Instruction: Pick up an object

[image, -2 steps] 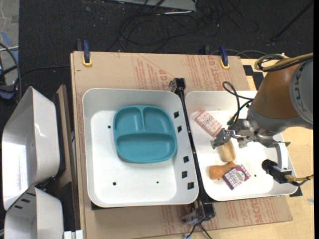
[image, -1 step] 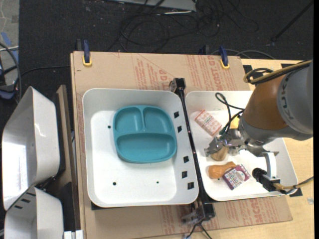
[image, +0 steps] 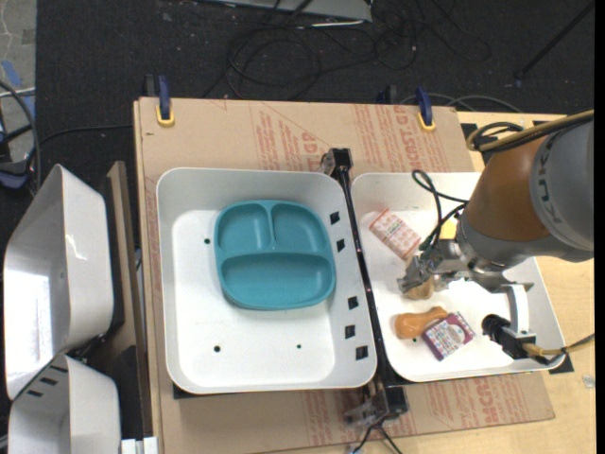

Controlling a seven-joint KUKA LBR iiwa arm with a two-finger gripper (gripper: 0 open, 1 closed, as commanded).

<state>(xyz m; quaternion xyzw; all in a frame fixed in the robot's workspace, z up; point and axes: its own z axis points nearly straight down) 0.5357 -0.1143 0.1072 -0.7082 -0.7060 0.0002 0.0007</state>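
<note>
Black floor with loose cables surrounds the table [image: 284, 126], which is covered with brown cardboard clamped at its far edge, probably so the sheet does not slide under the work. On the cardboard two white bins sit side by side and touch along one seam; I take the seam as the landmark. Left of the seam is the left bin [image: 184, 339], and it carries a teal tray [image: 274, 253] with three compartments, lying flat near the bin's middle.

Right of the seam is the right bin [image: 392, 183], where the loose objects are collected, so the arm [image: 529, 201] reaches over this one. It comes from the right, and its grey body with the orange band hides much of the bin's far right part. The hand [image: 423, 279] is low, a little right of the seam, directly over a small brown thing; whether its fingers are apart or together I cannot tell.

Three objects could be picked. A pink packet [image: 392, 230] lies just behind the hand. A tan piece [image: 416, 323] lies in front of the hand, nearer the seam. A purple packet [image: 448, 335] touches the tan piece on its right side.
</note>
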